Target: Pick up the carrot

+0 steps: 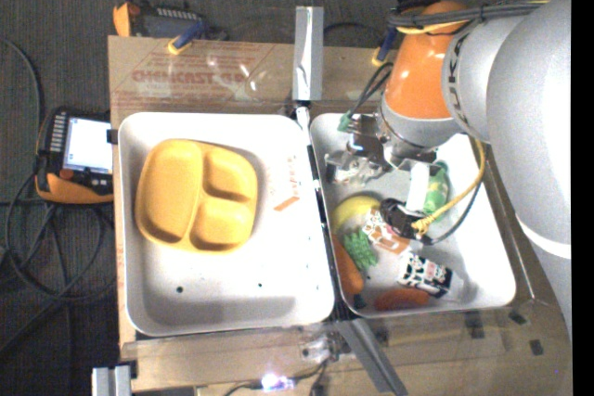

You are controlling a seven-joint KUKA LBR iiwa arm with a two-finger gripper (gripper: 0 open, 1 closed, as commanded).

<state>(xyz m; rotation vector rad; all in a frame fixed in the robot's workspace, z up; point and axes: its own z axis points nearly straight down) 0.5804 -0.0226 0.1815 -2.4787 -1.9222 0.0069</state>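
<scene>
The carrot lies in the right bin against its left wall, near the front. Its orange body points toward the front edge and its green top points back. My gripper hangs over the back left part of the same bin, below the orange wrist band. It is well behind the carrot, and a yellow fruit lies between them. Nothing is visibly held in it.
The right bin also holds a green and white packet, an orange-white card, a black and white box and a reddish long item. In the left bin sits a yellow divided plate.
</scene>
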